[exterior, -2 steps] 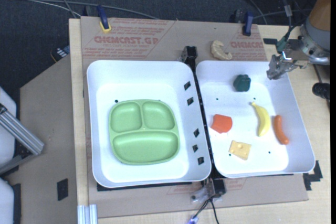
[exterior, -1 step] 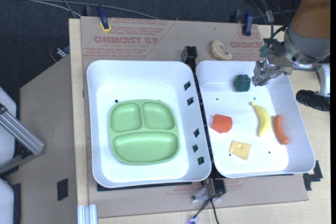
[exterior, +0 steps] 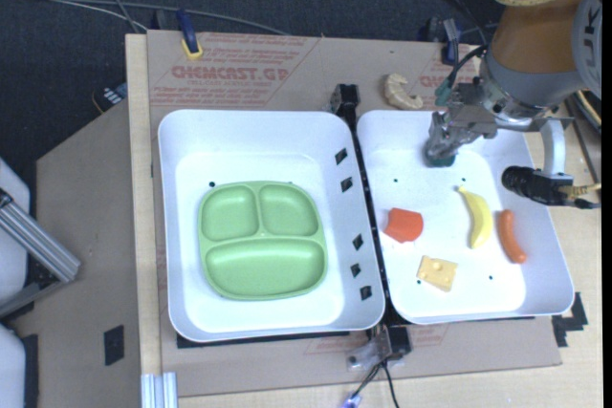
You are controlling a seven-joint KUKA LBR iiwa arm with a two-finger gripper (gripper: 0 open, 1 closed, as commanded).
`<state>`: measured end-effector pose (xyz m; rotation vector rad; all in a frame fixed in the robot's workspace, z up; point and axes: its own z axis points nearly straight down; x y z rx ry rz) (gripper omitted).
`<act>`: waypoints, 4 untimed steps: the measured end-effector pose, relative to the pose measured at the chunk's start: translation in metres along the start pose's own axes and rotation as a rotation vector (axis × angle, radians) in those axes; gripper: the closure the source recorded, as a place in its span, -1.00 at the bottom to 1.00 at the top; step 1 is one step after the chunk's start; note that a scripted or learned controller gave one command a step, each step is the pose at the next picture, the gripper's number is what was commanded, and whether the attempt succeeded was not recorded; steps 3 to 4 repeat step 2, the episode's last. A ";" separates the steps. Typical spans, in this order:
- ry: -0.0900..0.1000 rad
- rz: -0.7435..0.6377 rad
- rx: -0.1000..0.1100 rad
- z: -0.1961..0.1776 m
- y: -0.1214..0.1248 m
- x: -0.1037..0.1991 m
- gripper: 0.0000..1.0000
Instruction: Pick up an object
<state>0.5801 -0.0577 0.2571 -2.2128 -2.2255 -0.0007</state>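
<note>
The metal two-finger hand (exterior: 442,151) is seen low in the right white bin (exterior: 545,296), upper part; its finger state cannot be told. A curved yellow banana (exterior: 477,217), orange sausage (exterior: 512,236), red block (exterior: 404,225) and holed cheese wedge (exterior: 438,273) are spread lower right.

Bright, even light from above washes the two white bins (exterior: 382,205) nearly featureless, leaving soft shadows along their inner walls. Focus is slightly soft; the dark floor beyond the bench (exterior: 143,205) stays dim.
</note>
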 end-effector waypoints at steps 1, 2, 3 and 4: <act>-0.001 0.001 0.001 0.010 -0.007 0.044 1.00; 0.001 -0.001 0.001 0.010 -0.017 0.102 1.00; 0.001 -0.001 0.001 0.010 -0.017 0.102 1.00; 0.001 -0.001 0.001 0.010 -0.017 0.102 1.00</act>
